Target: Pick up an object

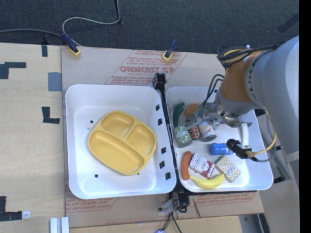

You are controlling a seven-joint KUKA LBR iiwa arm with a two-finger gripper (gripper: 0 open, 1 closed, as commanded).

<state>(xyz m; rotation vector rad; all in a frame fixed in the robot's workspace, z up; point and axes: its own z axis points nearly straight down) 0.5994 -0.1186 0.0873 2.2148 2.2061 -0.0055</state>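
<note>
While the end effector (206, 118) hangs over the right bin (260, 181), its grip state cannot be told. Likely target: small can (208, 131) just beneath, among clutter. Probably light, rigid, slick and prone to rolling; best pinched across its round body.

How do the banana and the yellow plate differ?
The banana lies in the right bin, crowded among other items; the plate lies alone in the left bin. The banana is small, thin and curved; the plate is far larger, broad, flat and split into compartments. Both are yellow.
</note>
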